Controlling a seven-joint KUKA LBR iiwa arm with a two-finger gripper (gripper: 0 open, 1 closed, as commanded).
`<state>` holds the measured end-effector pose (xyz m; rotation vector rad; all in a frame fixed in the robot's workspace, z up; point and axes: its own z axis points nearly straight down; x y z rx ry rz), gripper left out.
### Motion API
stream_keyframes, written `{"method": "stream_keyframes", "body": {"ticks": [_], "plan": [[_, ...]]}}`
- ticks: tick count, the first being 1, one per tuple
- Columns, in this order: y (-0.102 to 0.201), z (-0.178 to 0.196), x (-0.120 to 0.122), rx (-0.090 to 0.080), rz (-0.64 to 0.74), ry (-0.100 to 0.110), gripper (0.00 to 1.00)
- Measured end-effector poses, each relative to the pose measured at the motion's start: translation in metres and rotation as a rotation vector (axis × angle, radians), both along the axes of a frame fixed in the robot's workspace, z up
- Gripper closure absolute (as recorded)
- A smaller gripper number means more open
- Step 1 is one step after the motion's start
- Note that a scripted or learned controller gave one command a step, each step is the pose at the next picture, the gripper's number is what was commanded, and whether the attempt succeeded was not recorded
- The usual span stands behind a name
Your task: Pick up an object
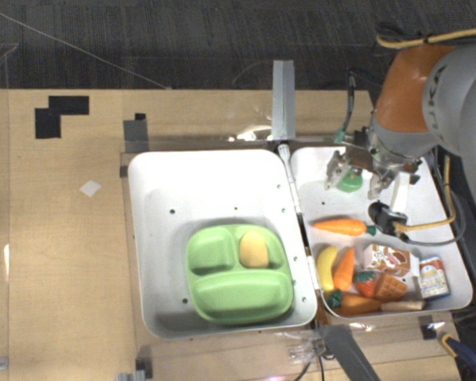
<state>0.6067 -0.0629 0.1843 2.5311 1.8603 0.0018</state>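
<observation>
Near edge first: left bin (156,230) holds a green divided tray (227,294) with a yellow lemon-like piece (254,248) sitting in its upper right compartment. Right bin (458,282) has the clutter packed at its near end: a banana (326,267), a carrot (345,269) leaning beside it, a strawberry (369,284), a couple of small printed packets (431,277), some orange bits underneath that I can't separate. A second carrot (341,227) lies crosswise just behind that pile, on its own. Farther back, the gripper (358,178) is over the far end of the right bin, fingers spread, with a small green object (350,182) between them, right by the left finger. Can't tell if it's lifted or resting on the bin floor, and nothing shows the fingers pinching it. Judging it as the grasp step: positioned around the target, not closed. Next move calls for closing squarely on the green piece, then a straight lift clear of the bin wall; it sits off-centre, so it could squirt out sideways.
</observation>
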Motion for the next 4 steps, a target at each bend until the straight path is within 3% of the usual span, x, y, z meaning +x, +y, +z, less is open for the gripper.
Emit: {"method": "stream_keyframes", "body": {"ticks": [1, 2, 3, 4], "plan": [[-0.038, -0.062, 0.034, -0.001, 0.008, -0.001, 0.0], [-0.052, -0.095, 0.028, -0.002, 0.059, -0.009, 0.0], [-0.04, -0.076, -0.045, 0.0, 0.354, -0.002, 0.0], [-0.028, -0.091, -0.081, -0.01, 0.255, -0.028, 0.0]]}}
